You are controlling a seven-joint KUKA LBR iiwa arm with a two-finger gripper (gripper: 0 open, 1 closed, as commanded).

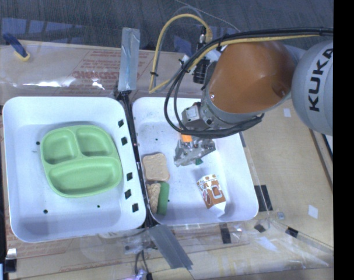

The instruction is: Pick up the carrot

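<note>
A small orange piece, which looks like the carrot (186, 138), peeks out in the right bin (238, 156) just under the arm's wrist. My gripper (192, 152) hangs over the middle of that bin, right beside and partly over the orange piece. The orange-banded wrist covers most of the gripper and the carrot, so whether the carrot is held is hidden.
In the right bin, a slice of bread (155, 167) lies at the left wall, with a tan piece (153, 192) and a green item (163, 198) below it. A brown-and-white packet (212, 192) lies lower right. The left bin (19, 133) holds a green divided plate (80, 159).
</note>
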